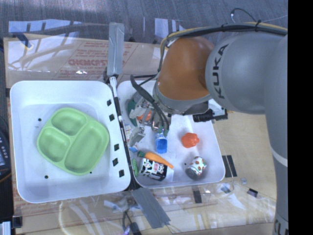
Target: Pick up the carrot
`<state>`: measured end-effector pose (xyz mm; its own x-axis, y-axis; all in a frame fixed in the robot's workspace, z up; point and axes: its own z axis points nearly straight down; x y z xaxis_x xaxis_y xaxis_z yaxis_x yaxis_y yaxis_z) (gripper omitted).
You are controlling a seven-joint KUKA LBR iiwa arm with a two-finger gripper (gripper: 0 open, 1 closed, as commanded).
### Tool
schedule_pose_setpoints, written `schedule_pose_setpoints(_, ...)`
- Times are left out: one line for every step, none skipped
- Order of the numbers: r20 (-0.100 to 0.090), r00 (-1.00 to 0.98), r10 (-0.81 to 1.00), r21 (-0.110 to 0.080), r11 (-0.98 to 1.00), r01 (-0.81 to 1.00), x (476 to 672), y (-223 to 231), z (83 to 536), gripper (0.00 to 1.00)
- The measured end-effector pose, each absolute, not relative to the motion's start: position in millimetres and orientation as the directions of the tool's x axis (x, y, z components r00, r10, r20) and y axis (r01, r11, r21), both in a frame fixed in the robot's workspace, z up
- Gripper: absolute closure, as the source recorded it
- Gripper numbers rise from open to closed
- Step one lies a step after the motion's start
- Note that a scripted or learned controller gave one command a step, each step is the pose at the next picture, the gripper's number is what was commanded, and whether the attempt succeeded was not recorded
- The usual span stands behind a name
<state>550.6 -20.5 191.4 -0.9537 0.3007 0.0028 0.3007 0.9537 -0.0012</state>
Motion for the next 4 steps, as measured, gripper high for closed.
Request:
schedule_pose_setpoints(-0.003,-0.997,-0.074,-0.001,0.997,-0.074,622.6,-73.4,192.5,0.00)
schedule_pose_setpoints(-0.004,-0.899,-0.439,-0.002,0.899,-0.439,657.9,-74.9,193.4,0.00)
schedule_pose_setpoints(-0.003,-0.476,-0.879,-0.003,0.476,-0.879,650.8,-126.9,217.2,0.00)
schedule_pose_setpoints(-0.001,-0.562,-0.827,0.002,0.562,-0.827,618.7,-121.2,91.5,0.00)
